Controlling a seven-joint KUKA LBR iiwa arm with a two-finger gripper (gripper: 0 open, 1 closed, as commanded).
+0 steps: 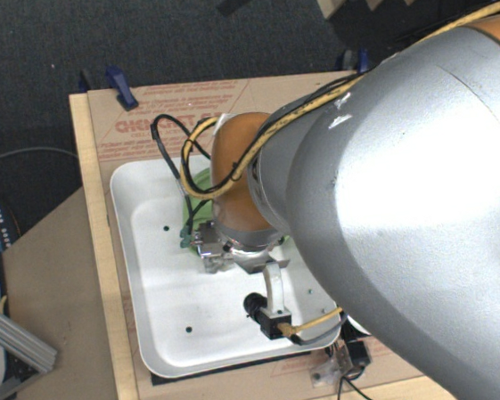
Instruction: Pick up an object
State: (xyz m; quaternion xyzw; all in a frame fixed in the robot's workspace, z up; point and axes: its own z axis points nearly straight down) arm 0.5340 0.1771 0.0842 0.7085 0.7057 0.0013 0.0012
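While the big grey arm with its orange wrist band [239, 178] blocks most of my view, I can place the gripper [209, 249] low over the shallow white plastic bin [157, 286], near its middle. The wrist points straight down, which I read as an approach for a top grasp. Whether the jaws are open, closed or gripping anything I cannot tell; the metal wrist hardware hides them.

Just behind the jaws, on the far side, a green object [196, 181] peeks out in slivers from under the wrist and the black and yellow cables [177, 153]. I count one such object, and I judge it the likely target. It looks close beside the gripper rather than between the fingers, though I can't be sure.

On the near side of the jaws the bin floor is bare white with a few dark dots. I count one bin clearly.
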